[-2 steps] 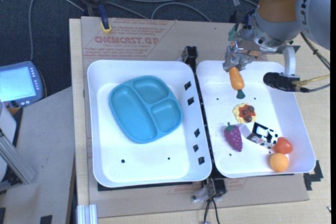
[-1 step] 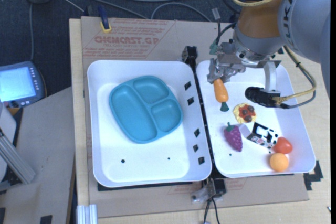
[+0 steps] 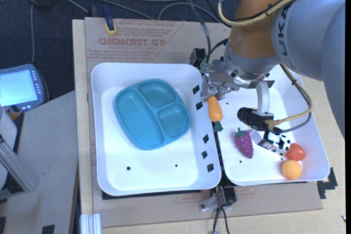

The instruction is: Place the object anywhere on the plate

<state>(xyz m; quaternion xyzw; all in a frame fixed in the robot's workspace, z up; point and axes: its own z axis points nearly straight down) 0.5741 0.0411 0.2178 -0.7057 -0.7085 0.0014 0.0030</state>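
Observation:
A blue divided plate (image 3: 152,112) lies in the left bin (image 3: 109,172), a little left of its middle. My gripper (image 3: 212,97) hangs over the ridge between the two bins, just right of the plate. It is shut on the top end of a small orange carrot (image 3: 215,110). The carrot points down and toward the camera, with its green tip (image 3: 218,126) near the bins' shared edge. The arm's orange band (image 3: 262,3) rises behind the gripper.
The right bin (image 3: 315,134) holds a purple bunch of grapes (image 3: 244,143), a black-and-white toy cow (image 3: 278,142), a red tomato (image 3: 296,151) and an orange ball (image 3: 292,169), all near its front right. Cables lie on the floor behind the bench.

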